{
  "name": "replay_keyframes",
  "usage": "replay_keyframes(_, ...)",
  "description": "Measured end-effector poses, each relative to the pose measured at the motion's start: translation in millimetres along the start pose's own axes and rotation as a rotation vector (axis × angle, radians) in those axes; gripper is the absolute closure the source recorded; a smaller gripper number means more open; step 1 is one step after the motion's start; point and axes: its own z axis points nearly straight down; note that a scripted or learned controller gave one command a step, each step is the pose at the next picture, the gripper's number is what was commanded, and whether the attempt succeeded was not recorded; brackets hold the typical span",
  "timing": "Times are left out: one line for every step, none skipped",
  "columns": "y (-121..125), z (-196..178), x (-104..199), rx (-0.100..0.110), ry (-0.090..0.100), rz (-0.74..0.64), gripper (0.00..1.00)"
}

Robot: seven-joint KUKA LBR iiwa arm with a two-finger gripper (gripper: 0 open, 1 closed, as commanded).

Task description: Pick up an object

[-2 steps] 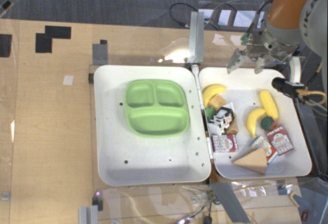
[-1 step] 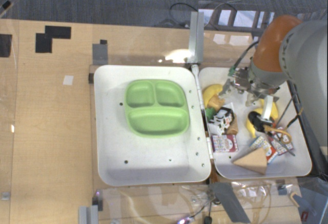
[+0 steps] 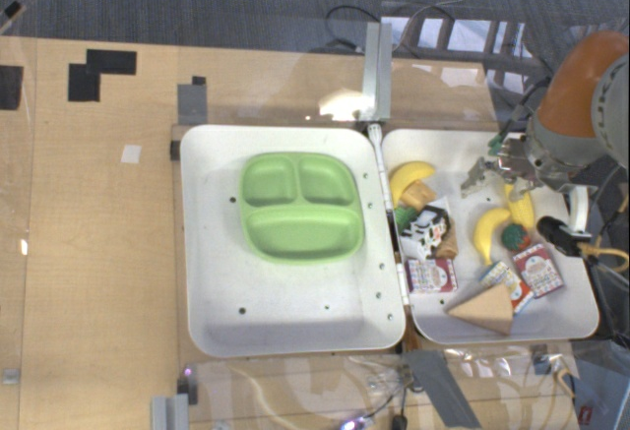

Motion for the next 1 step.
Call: replay_keyframes(-45.8,14.9,5.5,-0.009,-0.007,-0.151,0.0)
